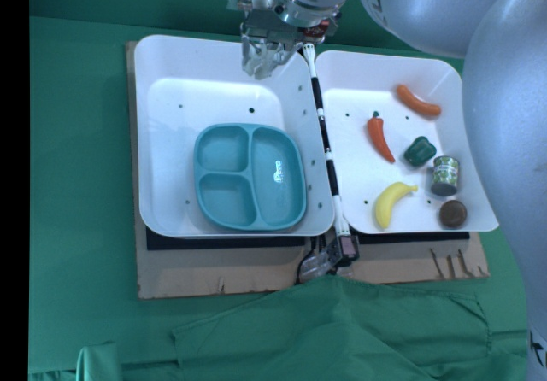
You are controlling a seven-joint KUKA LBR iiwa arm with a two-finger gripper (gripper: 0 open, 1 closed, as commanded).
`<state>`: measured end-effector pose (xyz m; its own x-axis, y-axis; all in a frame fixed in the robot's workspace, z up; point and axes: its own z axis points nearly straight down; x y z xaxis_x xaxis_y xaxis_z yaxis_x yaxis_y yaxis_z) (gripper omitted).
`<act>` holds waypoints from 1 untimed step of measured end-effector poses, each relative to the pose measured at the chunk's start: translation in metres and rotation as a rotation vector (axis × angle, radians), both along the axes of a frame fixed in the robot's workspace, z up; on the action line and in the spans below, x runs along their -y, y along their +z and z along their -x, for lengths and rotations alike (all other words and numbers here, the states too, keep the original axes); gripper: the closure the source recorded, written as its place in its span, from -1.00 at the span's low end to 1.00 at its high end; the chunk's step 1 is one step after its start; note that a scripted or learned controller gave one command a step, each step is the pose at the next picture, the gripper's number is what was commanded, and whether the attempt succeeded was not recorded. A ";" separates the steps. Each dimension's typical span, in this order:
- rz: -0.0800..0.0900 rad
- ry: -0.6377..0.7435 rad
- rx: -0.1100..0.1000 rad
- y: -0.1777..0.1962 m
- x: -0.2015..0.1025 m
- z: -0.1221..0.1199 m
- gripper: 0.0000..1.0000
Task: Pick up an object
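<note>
My gripper hangs over the back right corner of the left bin, with nothing visible between its fingers. In the right bin lie a red chili pepper, an orange sausage, a dark green bell pepper, a small green can, a yellow banana and a brown round piece. All of these lie well to the right of the gripper and nearer the front.
A teal divided plate sits in the left bin toward its front. The grey arm covers the upper right of the view and the right bin's far edge. Both bins rest on a cardboard sheet over green cloth.
</note>
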<state>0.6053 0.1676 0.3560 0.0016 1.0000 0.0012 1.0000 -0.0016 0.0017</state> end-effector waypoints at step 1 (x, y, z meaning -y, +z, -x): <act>0.001 -0.001 0.005 0.004 0.055 -0.058 1.00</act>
